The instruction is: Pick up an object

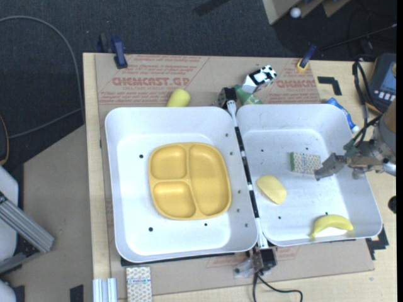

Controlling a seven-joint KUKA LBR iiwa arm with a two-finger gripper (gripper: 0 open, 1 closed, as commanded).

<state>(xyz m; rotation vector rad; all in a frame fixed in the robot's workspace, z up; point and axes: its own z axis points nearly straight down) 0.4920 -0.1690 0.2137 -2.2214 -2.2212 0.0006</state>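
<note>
Reaching in from the right, the pincer [330, 167] hovers over the right bin [286, 121], near its right wall, with one grey finger pointing left toward a small speckled green-and-white block [305, 162]; whether it is apart or together I cannot tell from this angle, and nothing shows clamped in it. That block lies just left of the pincer tip, close to it, though contact cannot be judged. Farther left and a bit lower on the same bin floor rests a pale yellow oval piece [272, 189], near the divide between the bins. Toward the near right corner lies a yellow banana [332, 225], well apart from the pincer. The left bin [123, 168] holds a yellow sectioned plate [189, 180] with three compartments, sitting about in its middle. Beyond the bins, on the desk [94, 99], a small yellow object [179, 97] lies by the left bin's far rim, and a black-and-white object [262, 76] sits near the far end of the seam between the bins.
</note>
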